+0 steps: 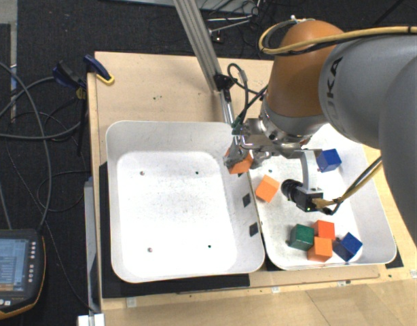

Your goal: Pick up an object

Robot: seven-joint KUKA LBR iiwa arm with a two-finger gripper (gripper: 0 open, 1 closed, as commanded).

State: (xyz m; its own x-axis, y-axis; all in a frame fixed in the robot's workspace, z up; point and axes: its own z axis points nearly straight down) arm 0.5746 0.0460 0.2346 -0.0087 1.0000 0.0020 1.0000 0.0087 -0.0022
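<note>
From my remote station I saw the two-finger gripper (241, 156) closed around a small orange cube (240, 166), above the seam between the shallow white bins (120, 182). At its 4 o'clock lay another orange cube (266, 188); toward 5 o'clock clustered a green cube (302, 237) and a blue cube (347, 246).

You had wide open floor across the left bin (127, 182), with nothing standing on it. The right bin (378, 229) was tighter: the arm (310, 80) hung over its upper half, and the end effector (244, 156) sat at the shared rim between the bins with a small orange block (240, 166) at its tip. A loose orange cube (267, 188) lay just beyond. Near the front wall, a green cube (303, 237), two orange cubes (323, 238) and a blue cube (347, 246) were packed together, and another blue cube (328, 159) lay farther back.
</note>
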